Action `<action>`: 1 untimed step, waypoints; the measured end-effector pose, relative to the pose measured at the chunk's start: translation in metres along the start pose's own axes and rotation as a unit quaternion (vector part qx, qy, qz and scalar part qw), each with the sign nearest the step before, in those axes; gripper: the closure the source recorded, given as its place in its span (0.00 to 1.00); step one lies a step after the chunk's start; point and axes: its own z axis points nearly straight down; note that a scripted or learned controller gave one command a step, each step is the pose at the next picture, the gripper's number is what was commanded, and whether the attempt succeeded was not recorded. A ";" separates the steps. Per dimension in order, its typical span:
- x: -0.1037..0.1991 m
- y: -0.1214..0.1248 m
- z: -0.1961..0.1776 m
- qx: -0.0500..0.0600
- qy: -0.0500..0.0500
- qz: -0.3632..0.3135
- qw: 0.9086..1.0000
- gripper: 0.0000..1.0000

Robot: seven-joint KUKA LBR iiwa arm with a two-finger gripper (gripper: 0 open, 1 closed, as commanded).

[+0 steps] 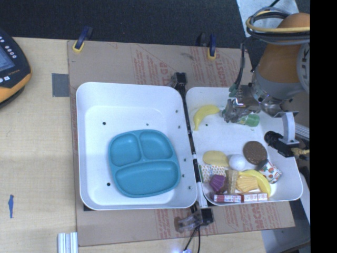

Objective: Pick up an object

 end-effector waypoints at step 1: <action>0.068 -0.004 0.000 0.000 0.001 -0.004 1.000 1.00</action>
